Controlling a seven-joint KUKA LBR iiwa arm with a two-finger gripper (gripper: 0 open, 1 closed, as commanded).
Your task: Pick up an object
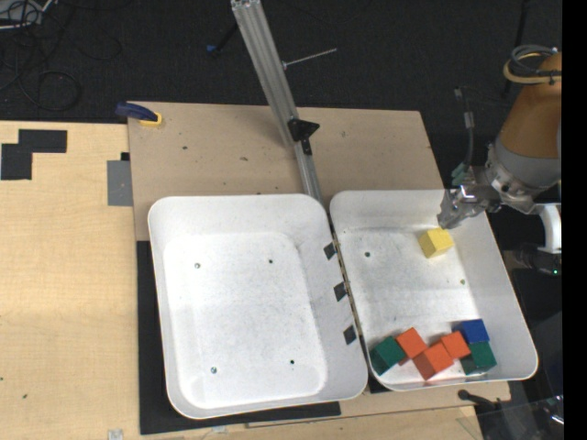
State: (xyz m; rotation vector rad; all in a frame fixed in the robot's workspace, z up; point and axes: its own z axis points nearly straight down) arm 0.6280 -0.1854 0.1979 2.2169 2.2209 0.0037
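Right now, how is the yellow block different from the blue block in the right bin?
The yellow block sits alone near the far side of the right bin, just below the gripper; the blue block lies at the near edge, packed in a cluster with orange and green blocks. The yellow block has bare floor all around, while the blue block touches neighbours. Both look like small cubes of similar size.

matt white plastic bins (243,211), ribbed metal rail (271,67), pale wood bench (55,273)
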